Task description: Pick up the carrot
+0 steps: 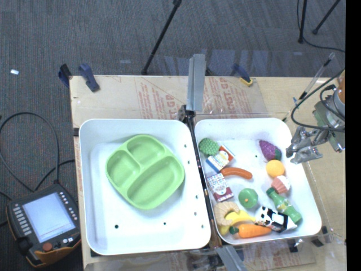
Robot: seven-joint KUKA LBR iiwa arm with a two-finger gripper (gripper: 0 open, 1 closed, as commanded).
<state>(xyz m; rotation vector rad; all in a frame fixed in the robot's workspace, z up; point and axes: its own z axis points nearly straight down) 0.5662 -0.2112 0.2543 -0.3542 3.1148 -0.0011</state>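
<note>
The carrot (254,230) is orange with a green top at its left end. It lies flat along the front wall of the right bin (248,126), beside a black-and-white cow-patterned toy (274,219) and a yellow banana (238,217). My gripper (300,152) hangs over the right rim of that bin, well behind and to the right of the carrot. Its fingers stand open with nothing between them.
The right bin also holds a lettuce (208,146), two small cartons (220,186), an orange sausage (237,173), purple grapes (269,149), an orange (275,168), a cupcake (280,184), a green apple (248,197) and a green bottle (284,205). A green divided plate (145,171) lies in the left bin (93,208).
</note>
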